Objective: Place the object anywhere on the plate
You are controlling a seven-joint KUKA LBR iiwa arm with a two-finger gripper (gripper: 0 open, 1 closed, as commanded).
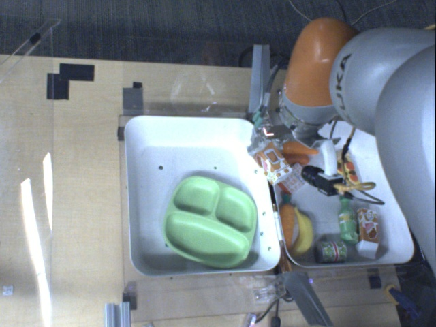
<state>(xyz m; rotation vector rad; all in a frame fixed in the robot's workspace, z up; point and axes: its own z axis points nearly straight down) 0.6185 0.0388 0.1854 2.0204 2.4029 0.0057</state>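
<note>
Grey arm with orange band [320, 53] comes in from the view's right across the pale wooden bench [68, 216]. The wrist sits over the far inner corner of the right shallow white bin [398, 247], with the jaws at the wall shared by the two bins. State of the jaws: cannot tell, since the wrist body covers them from above. Directly below the jaws in the view, close against them, lies an orange-and-white patterned flat carton [274, 163], tilted along the shared wall; whether it is gripped cannot be told. Just to the view's right of the jaws is an orange carrot-shaped piece [296, 148]. Farther toward the near edge from the jaws are an orange rounded fruit [288, 223] touching a yellow banana [304, 231], a green can [332, 251] on its side, a green bottle [347, 223] and a small red-and-white juice carton [368, 225]. All loose items lie on the jaws' side of the shared wall. The light green moulded plate with three compartments [211, 220] rests in the left shallow white bin [146, 155], down and to the view's left of the jaws, well apart from them.
</note>
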